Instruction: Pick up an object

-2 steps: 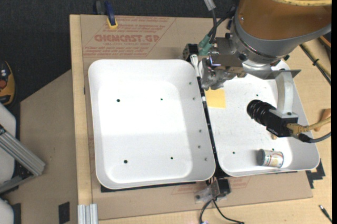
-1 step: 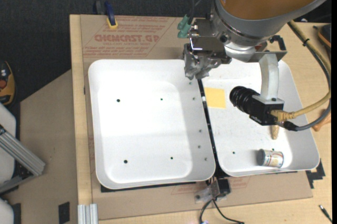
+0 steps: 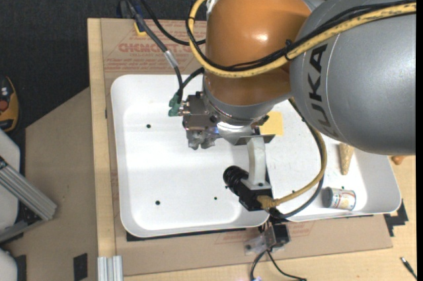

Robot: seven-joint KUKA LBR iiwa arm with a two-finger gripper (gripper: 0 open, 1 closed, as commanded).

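- Reaching in from the right, the grey arm (image 3: 357, 68) covered much of the camera view, its orange band (image 3: 254, 25) hanging over the seam between the two bins.
- Below the band, the wrist pointed down into the left bin (image 3: 142, 160); the jaws (image 3: 198, 131) sat under the wrist near that bin's upper middle, and whether they were released or clenched could not be told.
- A yellow cable (image 3: 304, 190) looped from the band past the wrist down to a black fitting (image 3: 241, 187) near the left bin's right rim.
- A black cable (image 3: 155, 28) ran from the upper left of the table (image 3: 106, 48) toward the wrist.
- A yellow block (image 3: 273, 123) lay in the right bin (image 3: 380, 194), just beside the wrist and partly hidden by it.
- A tan cone (image 3: 346, 157) lay further right in that bin, partly under the arm.
- A small can (image 3: 338, 198) lay on its side near the right bin's lower rim, well apart from the jaws.
- No thing could be seen between the jaws.
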